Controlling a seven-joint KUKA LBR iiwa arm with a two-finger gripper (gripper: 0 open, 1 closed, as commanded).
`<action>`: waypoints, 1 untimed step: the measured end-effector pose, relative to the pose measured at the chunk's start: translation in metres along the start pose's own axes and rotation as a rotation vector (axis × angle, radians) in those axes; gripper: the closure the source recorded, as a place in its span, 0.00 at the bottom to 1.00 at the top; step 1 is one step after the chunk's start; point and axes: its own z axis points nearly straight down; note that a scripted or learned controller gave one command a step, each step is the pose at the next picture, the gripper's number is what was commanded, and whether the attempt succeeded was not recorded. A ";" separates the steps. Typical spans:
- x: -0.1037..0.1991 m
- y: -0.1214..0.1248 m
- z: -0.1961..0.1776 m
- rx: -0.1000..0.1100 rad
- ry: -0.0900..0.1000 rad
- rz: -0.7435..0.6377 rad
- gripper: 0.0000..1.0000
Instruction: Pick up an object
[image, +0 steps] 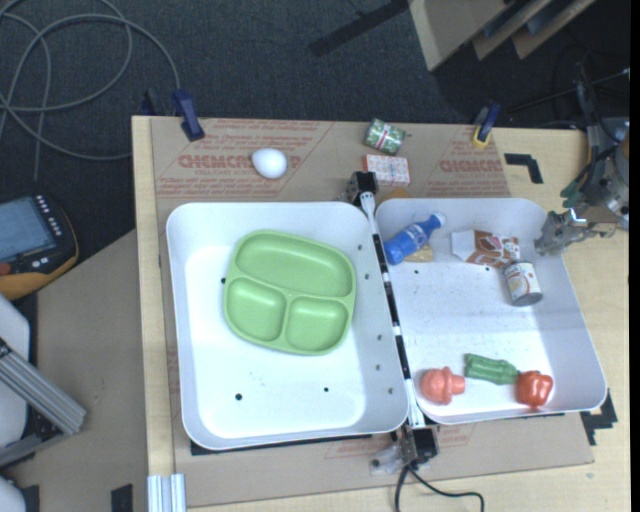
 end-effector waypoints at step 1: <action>0.055 0.037 0.000 -0.005 0.000 -0.002 1.00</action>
